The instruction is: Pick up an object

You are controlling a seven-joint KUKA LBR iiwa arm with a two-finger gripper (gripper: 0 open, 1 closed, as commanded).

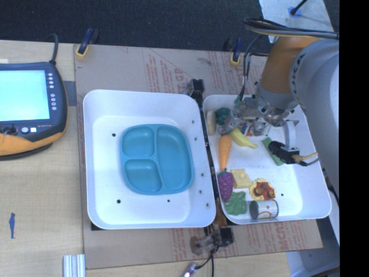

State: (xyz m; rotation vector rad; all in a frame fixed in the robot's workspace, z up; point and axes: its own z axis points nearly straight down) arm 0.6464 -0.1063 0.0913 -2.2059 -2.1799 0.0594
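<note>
**Gripper low in right bin, no catch visible**

Reaching in from the right, with gripper (249, 119) low over far end of right bin (314, 209). Claw state: can't tell whether spread or pinched, hidden under the wrist. No obj seen in its grasp, so not counting anything as picked yet.

Likely parked there because nearest toy is close by: banana (242, 138) just beside gripper on the near side, lying flat at a slant. Prob. the target, judging by closeness alone. In contact or not: can't tell.

Right bin contents, crowded toward left wall and near end:
- carrot (224, 152) lengthwise along left wall, just beside banana
- small pale item (211, 122) in far-left corner, too blurred to name
- grapes (225, 183) near side of carrot, about touching its tip
- green leafy toy (235, 202) against the grapes
- yellow cracker-like square (240, 178) beside grapes
- pizza slice (262, 188) next to the square
- can (264, 209) on its side near front rim

Loose and bunched, so prone to nudging a neighbour during a grab; banana w/ most room around it, hence the sensible pick.

Left bin (98, 154): just a blue divided plate (157, 158), flat and roughly centred, 3 compartments, nothing in them. Well apart from gripper; no part in this step, by the look of it.
</note>
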